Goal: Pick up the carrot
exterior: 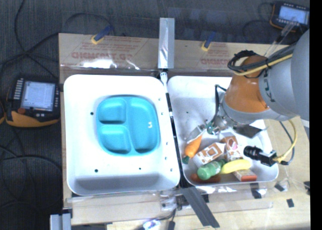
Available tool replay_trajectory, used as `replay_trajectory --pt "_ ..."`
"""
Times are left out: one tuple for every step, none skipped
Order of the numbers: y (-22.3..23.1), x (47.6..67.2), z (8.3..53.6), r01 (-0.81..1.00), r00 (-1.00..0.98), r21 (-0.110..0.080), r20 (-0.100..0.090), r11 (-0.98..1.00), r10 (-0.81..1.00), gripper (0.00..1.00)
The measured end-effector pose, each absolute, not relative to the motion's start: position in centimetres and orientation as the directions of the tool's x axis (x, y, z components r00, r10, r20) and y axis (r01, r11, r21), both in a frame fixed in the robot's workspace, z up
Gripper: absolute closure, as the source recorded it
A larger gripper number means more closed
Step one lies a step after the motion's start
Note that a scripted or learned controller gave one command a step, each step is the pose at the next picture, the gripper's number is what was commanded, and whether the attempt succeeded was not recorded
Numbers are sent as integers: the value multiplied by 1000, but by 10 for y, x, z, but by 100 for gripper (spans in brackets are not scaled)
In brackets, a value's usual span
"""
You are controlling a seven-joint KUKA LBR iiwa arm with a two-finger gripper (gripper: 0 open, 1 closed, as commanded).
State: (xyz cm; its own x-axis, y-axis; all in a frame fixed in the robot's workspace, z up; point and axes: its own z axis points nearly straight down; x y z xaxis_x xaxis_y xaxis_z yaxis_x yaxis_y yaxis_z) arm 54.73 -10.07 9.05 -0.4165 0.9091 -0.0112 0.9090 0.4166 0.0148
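The orange carrot lies tilted near the left wall of the right bin, its upper end pointing up and right. My gripper hangs low in that bin, just above and to the right of the carrot's upper end. From this angle I cannot make out whether it touches the carrot. The grey arm with its orange band reaches in from the right.
Beside the carrot lie a brown-and-white carton, a red-and-white carton, a green vegetable, a yellow banana and a small orange block. The left bin holds a blue divided plate.
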Motion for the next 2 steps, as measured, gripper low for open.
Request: replay_trajectory --pt "-111 523 90 996 -93 17 -2 93 996 0" --pt "-112 523 100 996 -91 16 -3 91 996 100"
